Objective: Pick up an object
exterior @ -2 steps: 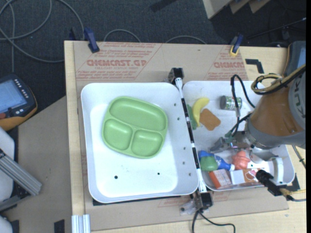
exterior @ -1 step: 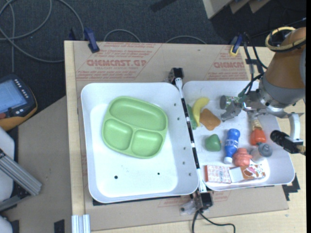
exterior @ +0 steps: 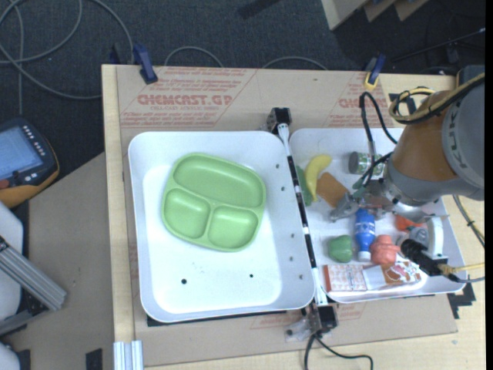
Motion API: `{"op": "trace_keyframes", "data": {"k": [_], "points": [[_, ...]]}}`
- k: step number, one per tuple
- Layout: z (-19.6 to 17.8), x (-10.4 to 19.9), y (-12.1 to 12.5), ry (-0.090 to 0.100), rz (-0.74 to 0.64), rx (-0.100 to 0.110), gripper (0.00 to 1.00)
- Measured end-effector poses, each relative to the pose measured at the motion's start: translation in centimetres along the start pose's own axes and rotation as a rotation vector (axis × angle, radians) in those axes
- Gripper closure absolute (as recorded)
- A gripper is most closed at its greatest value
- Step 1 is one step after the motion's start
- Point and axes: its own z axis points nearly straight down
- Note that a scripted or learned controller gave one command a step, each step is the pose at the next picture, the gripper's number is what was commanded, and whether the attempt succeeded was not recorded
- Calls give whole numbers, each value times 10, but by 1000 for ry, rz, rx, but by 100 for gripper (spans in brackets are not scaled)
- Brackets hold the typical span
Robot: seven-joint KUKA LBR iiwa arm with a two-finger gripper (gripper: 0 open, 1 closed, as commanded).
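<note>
The right bin (exterior: 339, 139) holds several small items. A yellow banana (exterior: 314, 173) lies by its left wall, with a brown block (exterior: 331, 187) beside it. A blue and white bottle (exterior: 363, 230) sits in the middle, a green ball-like piece (exterior: 340, 247) to its left and an orange-pink toy (exterior: 383, 250) to its right. My gripper (exterior: 353, 203) hangs low over the bin, just above the bottle's top and right of the brown block. The wrist hides whatever lies straight under it.
The left bin (exterior: 150, 284) holds a green divided plate (exterior: 213, 201). A printed flat packet (exterior: 347, 278) and a red-white item (exterior: 402, 271) lie along the right bin's front. A grey cylinder (exterior: 358, 161) sits at the back. Cables (exterior: 370, 122) trail from the arm.
</note>
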Motion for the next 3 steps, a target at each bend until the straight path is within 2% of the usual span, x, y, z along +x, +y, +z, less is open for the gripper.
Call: {"op": "trace_keyframes", "data": {"k": [1, 2, 3], "points": [[-1, -28, 86, -1, -1, -1, 0], [-1, -3, 15, 0, 0, -1, 0], [-11, -3, 16, 0, 0, -4, 100]]}}
